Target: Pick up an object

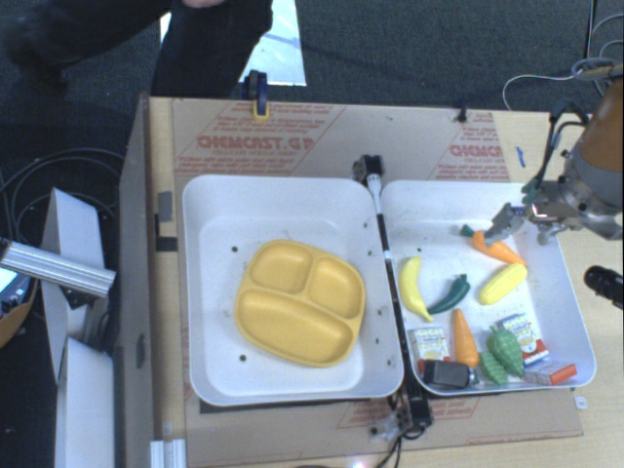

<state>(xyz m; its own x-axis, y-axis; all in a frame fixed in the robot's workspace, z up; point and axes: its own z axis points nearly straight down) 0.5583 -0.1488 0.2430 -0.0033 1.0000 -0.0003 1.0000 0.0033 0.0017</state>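
Observation:
The right white bin holds several toy foods. An orange carrot lies at its far right, with a yellow corn cob just in front of it. A yellow banana and a green chili lie mid-bin. A second carrot and a green leafy toy are nearer the front. My gripper hangs over the bin's far right corner, just above and behind the orange carrot. Nothing shows in its grasp.
The left white bin carries a yellow divided plate. Small packets and a black object crowd the right bin's front edge. A person stands beyond the bench at the top left, and cables hang near the arm.

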